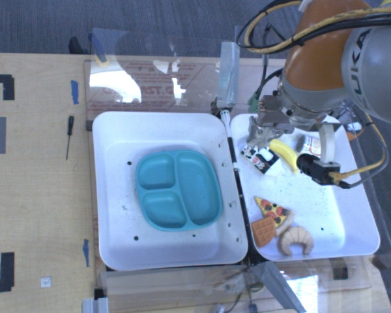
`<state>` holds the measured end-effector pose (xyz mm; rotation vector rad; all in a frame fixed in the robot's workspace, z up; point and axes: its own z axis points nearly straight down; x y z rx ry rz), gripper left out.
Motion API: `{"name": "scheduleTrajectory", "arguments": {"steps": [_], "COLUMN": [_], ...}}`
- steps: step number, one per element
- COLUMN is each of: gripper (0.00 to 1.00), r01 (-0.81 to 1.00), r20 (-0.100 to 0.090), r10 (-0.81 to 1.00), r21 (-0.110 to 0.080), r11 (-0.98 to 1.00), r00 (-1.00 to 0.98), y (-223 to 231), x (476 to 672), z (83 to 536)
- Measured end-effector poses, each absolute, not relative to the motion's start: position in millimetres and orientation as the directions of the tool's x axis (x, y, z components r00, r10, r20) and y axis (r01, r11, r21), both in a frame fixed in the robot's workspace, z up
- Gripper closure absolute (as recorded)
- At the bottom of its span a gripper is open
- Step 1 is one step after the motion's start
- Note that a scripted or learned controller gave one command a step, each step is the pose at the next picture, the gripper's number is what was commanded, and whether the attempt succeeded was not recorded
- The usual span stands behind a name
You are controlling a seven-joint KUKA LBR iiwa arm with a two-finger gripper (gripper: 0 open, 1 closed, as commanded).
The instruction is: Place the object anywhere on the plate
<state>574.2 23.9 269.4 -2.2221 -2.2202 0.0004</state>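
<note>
Gripper (260,137) sat low over the back-left corner of the right bin (358,220), hanging from the grey arm (371,57) that came in from the right. Couldn't tell how its jaws stood or whether it had hold of anything; the wrist body blocked the view.

Toy banana (285,155) lay just right of the gripper, tilted, close enough that contact couldn't be ruled in or out. A small black-and-white item (260,160) sat directly under the gripper, beside the banana; too small to identify. A black cable connector (316,167) with yellow cabling hung over the bin just right of the banana.

Nearer the front of the same bin: pizza slice (274,208), waffle (263,231) touching its lower edge, croissant (295,239) just right of the waffle. All well apart from the gripper.

Left bin (111,175) held the blue divided plate (179,189), three compartments, roughly centred. The bin walls met between the plate and the banana. A screwdriver (69,135) lay on the wooden tabletop (32,207) left of the bins.
</note>
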Motion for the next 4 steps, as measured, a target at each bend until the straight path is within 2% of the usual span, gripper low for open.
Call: {"name": "scheduleTrajectory", "arguments": {"steps": [1, 2, 3, 4], "gripper": [1.00, 1.00, 1.00, 1.00], "r01": [1.000, 1.000, 1.000, 1.000], "r20": [-0.001, 0.000, -0.001, -0.002], "r10": [1.000, 1.000, 1.000, 1.000], "r21": [0.006, -0.007, 0.007, -0.008], "r11": [-0.001, 0.003, -0.001, -0.002], "r00": [0.001, -0.003, 0.001, 0.002], "y": [7, 46, 19, -2], "x": [588.6, 542.2, 597.8, 541.3], "z": [302, 233, 293, 208]}}
